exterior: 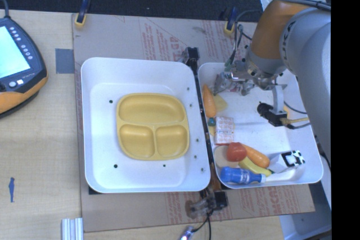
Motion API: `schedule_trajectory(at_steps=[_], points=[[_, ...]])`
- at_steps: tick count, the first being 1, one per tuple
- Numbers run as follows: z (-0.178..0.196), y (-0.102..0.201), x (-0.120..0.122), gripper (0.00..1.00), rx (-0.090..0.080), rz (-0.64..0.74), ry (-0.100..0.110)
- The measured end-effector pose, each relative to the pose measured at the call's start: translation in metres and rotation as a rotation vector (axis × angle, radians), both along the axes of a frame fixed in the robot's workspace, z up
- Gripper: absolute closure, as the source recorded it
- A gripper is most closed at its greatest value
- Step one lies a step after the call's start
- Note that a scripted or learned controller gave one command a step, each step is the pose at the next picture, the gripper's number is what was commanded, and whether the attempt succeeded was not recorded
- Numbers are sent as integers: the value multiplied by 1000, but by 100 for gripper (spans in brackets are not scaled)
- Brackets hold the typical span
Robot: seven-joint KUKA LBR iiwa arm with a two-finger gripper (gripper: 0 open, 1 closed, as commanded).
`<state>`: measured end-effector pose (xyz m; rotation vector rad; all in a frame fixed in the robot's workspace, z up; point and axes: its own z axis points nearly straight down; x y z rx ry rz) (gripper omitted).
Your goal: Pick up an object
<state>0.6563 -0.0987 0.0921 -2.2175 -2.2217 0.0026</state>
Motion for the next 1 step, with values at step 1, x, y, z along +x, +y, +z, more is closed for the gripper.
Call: schedule_trajectory(at_steps=[1], points=[[0, 6, 0, 0, 0, 1, 2]])
